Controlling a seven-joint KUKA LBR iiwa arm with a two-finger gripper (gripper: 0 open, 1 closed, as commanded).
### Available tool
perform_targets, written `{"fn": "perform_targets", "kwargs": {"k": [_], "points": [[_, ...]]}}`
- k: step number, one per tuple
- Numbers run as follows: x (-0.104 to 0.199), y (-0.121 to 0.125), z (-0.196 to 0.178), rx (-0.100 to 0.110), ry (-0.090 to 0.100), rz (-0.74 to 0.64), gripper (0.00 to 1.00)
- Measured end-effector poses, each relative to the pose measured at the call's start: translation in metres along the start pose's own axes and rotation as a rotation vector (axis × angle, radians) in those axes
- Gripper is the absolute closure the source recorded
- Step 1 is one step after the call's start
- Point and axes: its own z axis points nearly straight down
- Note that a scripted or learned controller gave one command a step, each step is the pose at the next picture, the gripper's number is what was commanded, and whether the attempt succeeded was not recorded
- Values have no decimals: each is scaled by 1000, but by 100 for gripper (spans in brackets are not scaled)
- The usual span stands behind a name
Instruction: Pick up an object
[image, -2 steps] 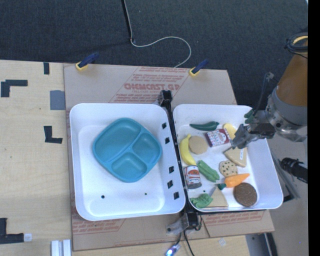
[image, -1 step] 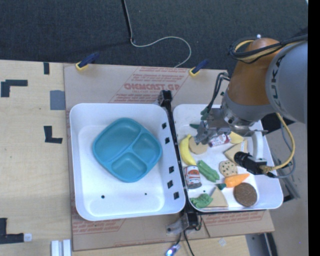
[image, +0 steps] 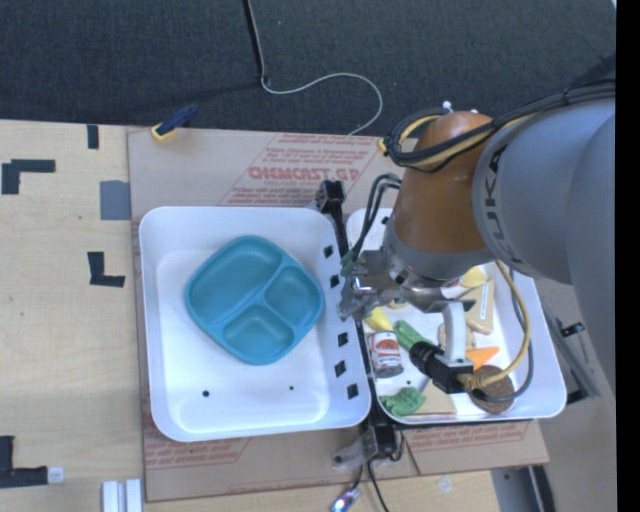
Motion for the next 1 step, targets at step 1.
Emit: {"fn": "perform_targets", "kwargs": {"k": [1], "points": [[-17,-29,-135,-20,0,7,100]]}}
